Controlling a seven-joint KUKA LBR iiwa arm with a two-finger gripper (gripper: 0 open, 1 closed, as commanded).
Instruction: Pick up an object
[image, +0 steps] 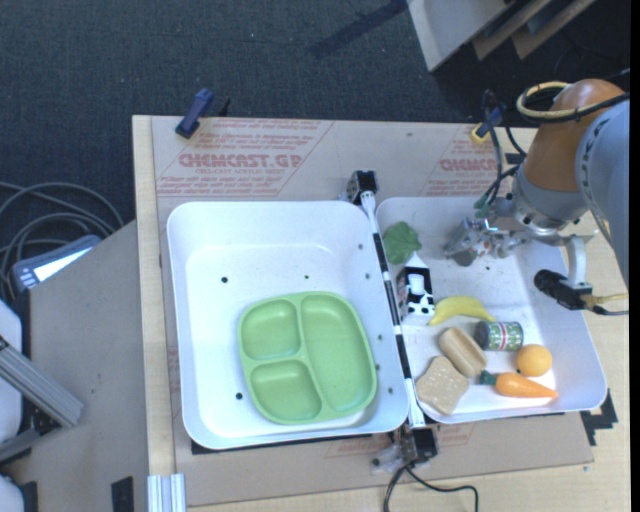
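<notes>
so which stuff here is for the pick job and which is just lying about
For the job: gripper, banana, can, orange, carrot, bread slice, bun, green leaf, cow toy.

Lying about: green tray, blue clip, cables.

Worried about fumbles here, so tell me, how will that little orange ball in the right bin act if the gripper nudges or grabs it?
The orange ball looks round and smooth, so it would probably roll if nudged. It rests by the carrot and can, which may stop it. Fingers could slip off its curve.
</notes>
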